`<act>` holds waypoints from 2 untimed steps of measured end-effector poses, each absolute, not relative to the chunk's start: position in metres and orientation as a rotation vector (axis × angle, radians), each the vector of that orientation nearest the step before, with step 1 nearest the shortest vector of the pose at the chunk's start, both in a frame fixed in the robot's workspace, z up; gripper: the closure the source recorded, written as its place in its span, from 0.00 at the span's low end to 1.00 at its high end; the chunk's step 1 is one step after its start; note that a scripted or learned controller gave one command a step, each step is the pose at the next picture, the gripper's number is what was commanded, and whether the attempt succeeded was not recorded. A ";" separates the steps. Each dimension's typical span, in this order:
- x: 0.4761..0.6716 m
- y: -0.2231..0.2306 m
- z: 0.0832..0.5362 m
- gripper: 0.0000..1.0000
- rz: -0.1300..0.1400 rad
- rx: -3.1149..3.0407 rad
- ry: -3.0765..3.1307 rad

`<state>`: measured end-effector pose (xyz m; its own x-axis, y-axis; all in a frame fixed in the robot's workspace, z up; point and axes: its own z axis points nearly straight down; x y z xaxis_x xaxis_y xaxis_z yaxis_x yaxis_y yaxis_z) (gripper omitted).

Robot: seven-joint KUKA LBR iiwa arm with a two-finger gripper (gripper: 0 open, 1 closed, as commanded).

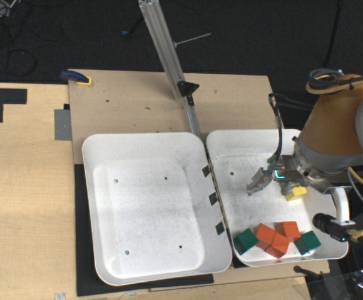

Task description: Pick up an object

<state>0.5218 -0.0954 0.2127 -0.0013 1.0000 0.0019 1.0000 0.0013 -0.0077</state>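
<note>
At mid-right of the frame, above the right bin: the gripper. Hangs from the grey arm with its orange band, which comes in from the right edge. Points down and to the left over bare white floor near the bin's middle. Cannot tell how far open it is; too small and too dark against the wrist to judge. Shows nothing held.

Just right of and slightly below the gripper: a yellow block. Lies on the bin floor, partly tucked under the wrist. Cannot tell whether touching the gripper.

Along the lower edge of the same bin: a cluster of blocks, well apart from the gripper. From left to right, a green block, three orange blocks packed against one another, then a second green block.

To the left: the left bin, set edge to edge with the right one, with black clips along the seam.

In the upper middle: a slanting aluminium strut. At upper left on the board: a blue and yellow clamp.
</note>
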 end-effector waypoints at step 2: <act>0.513 -0.100 0.165 0.00 0.009 -2.216 -2.214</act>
